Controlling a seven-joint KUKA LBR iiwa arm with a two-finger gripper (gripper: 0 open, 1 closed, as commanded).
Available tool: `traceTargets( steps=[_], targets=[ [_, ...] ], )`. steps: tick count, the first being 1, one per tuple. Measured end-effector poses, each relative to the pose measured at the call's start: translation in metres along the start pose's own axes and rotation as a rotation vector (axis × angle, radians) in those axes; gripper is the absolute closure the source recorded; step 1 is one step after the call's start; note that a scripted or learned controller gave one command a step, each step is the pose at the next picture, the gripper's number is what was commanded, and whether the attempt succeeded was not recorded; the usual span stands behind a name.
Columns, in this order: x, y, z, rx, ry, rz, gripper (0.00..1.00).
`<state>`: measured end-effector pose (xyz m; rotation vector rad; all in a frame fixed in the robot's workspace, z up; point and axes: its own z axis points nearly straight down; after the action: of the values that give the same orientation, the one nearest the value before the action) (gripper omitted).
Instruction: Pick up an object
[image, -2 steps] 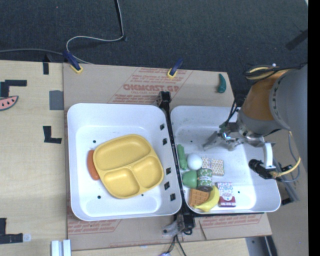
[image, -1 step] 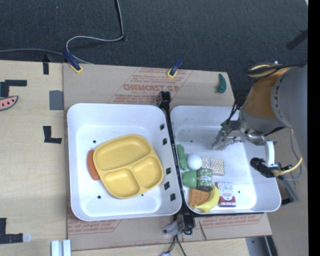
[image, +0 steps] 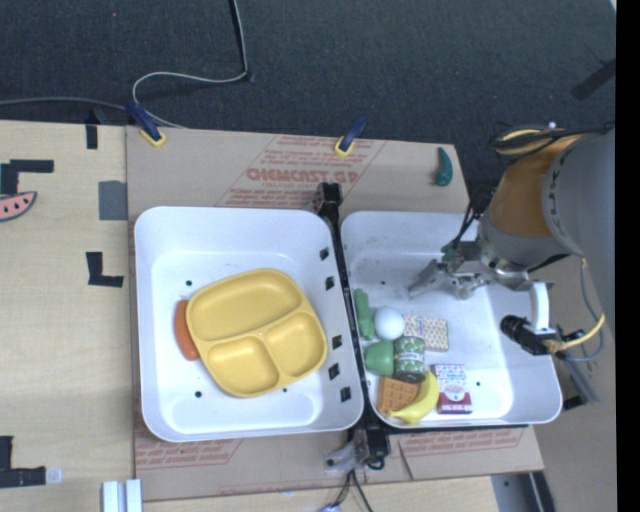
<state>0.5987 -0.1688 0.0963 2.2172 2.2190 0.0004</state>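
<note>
So the pile of small stuff is sitting at the near-left corner of the right bin: banana, a little red-and-white box, green can, white ball. Farther back in that bin the gripper is hanging over bare floor, apart from the pile, fingers spread and holding nothing. My worry: everything's crammed together, so it could easily be nudging neighbours or closing on air. The yellow divided plate is lying in the bin beside the right bin.

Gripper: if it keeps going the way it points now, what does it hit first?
The gripper points left and down over the right bin. Bare bin floor looks first in line; the white ball lies just below that path. Depth is unclear.
</note>
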Motion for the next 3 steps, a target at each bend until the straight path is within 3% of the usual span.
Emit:
traceTargets(
  steps=[1,2,3],
  targets=[
    [-0.005,0.049,0.01,0.0,0.002,-0.001,0.0],
    [-0.012,-0.022,0.01,0.0,0.0,0.001,0.0],
    [-0.013,-0.021,0.0,-0.003,-0.002,0.001,1.0]
  ],
)
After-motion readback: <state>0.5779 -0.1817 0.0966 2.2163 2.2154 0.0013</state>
